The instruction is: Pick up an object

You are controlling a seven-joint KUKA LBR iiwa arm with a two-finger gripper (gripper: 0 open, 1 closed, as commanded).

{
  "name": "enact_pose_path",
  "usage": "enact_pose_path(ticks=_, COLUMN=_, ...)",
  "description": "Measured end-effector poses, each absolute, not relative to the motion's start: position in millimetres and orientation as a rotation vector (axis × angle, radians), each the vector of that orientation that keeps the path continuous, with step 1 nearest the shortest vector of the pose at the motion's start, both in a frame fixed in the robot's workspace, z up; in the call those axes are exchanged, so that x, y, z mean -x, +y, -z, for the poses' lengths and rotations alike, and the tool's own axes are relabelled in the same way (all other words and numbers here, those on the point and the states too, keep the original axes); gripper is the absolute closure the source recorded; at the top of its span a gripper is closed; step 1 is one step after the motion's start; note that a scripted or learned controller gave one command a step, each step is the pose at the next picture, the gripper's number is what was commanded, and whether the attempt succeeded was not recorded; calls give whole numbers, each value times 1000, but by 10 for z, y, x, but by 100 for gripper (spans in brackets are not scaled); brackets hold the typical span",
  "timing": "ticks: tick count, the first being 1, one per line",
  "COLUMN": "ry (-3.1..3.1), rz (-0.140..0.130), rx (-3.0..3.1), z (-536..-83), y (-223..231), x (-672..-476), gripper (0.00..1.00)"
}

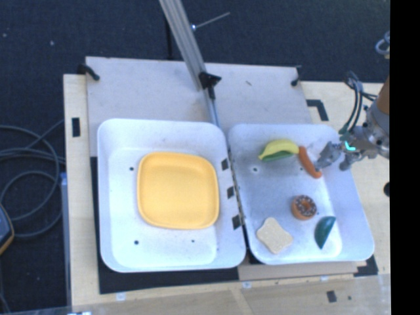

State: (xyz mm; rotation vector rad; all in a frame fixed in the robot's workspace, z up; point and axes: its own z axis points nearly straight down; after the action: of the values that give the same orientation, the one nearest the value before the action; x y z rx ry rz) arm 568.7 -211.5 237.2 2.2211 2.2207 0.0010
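Note:
The right bin (pixel 348 195) holds a yellow-green banana (pixel 277 149), an orange carrot-like stick (pixel 309 162), a round brown donut (pixel 304 207), a pale slice of bread (pixel 274 235) and a dark green wedge (pixel 324 231). My gripper (pixel 336 155) hangs over the bin's upper right part, just right of the orange stick. Its fingers stand apart with nothing between them. The arm comes in from the right edge.
The left bin (pixel 115 176) carries a square yellow plate (pixel 177 189). A slanted metal pole (pixel 186 38) rises behind the bins. Black cables (pixel 26 176) lie on the floor at the left.

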Motion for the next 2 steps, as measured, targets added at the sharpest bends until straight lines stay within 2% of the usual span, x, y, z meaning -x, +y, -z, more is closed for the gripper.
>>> enact_pose_path(ticks=1, ry=2221, rz=-1, rx=-2221, z=-2371, y=-2115, x=-5687, gripper=0)
enact_pose_path(ticks=2, ry=2223, rz=4, rx=-2225, z=-1760, y=-2111, x=-5729, gripper=0)
